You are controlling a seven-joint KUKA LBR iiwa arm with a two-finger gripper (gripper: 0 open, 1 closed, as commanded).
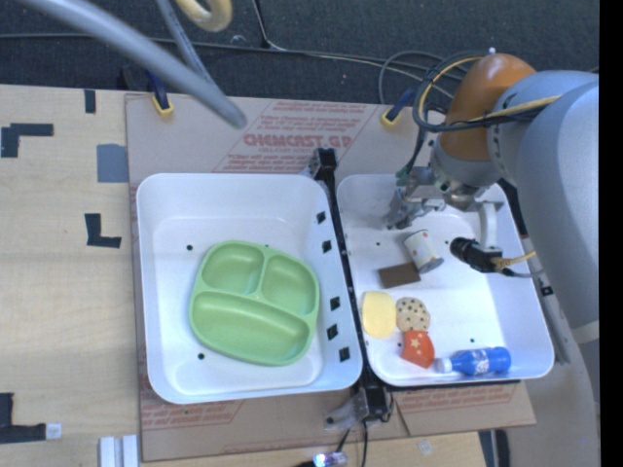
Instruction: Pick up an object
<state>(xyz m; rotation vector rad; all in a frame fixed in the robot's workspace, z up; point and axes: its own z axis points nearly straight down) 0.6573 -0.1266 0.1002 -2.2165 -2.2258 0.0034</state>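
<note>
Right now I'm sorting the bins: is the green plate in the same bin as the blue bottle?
No. The green plate lies in the left bin, while the blue bottle lies in the right bin.

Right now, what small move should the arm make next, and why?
Probably a short shift toward the small white cylinder and down over it. The gripper sits in the right bin, at its far end, with nothing seen between its fingers, and that cylinder lies closest, just beside the brown block.
</note>
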